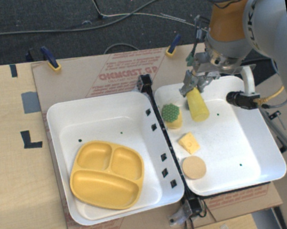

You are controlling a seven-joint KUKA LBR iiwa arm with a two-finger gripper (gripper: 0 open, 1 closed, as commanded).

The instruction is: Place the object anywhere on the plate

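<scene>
Plate [107, 174] nearest us sits yellow in the left bin [58, 119]. Farther right we see a cracker [194, 167], cheese wedge [189, 143] and green-topped piece [171, 115]. Beyond, our gripper [193, 90] clasps the yellow corn [198, 106].

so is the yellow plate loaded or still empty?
Empty. The yellow plate shows three bare compartments in the left bin; the corn cob sits in the right bin.
</scene>
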